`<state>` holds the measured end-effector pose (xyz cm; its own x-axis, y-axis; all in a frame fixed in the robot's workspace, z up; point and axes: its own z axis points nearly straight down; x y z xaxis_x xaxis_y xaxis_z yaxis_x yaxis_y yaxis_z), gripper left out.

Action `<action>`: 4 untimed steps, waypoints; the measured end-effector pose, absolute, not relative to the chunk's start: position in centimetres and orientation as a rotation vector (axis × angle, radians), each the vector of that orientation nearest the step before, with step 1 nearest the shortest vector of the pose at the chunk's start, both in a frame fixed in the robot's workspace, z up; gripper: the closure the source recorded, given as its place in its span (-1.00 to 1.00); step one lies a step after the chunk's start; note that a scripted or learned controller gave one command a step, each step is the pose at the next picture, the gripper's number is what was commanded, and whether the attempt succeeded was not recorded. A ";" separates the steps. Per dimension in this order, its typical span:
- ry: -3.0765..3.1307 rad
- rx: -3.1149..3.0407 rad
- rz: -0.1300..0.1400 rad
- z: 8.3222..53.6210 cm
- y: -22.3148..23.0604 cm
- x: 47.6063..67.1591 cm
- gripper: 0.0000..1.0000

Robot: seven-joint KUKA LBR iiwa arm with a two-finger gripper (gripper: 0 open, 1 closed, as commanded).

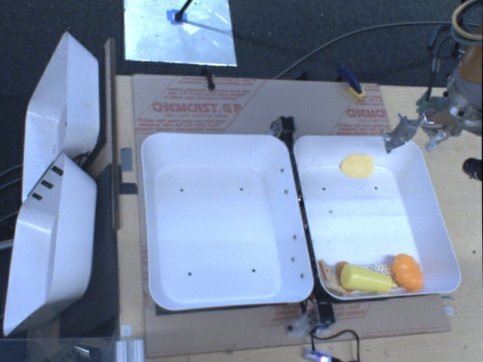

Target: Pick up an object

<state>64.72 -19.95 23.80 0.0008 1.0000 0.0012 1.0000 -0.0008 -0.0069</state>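
white bins, two: left bin (219,221) bare-floored; right bin (430,202) holds one pale yellow lump (357,166) far, three or so toys (373,274) crowding its near edge. gripper (413,132) over far-right rim, fingers spread, gripping nothing.

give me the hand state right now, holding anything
Hand: open, fingers spread, holding nothing; it sits over the far right corner of the right bin, apart from the pale yellow object.

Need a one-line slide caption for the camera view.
End effector above the right bin's far corner; pale yellow piece near it, yellow and orange items at the near edge.
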 end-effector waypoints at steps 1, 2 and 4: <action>-2.223 -2.221 -0.001 24.3 -19.9 64.9 -1.00; -2.220 -2.220 0.002 19.5 -20.6 65.5 -1.00; -2.221 -2.218 0.002 8.8 -19.6 64.9 -1.00</action>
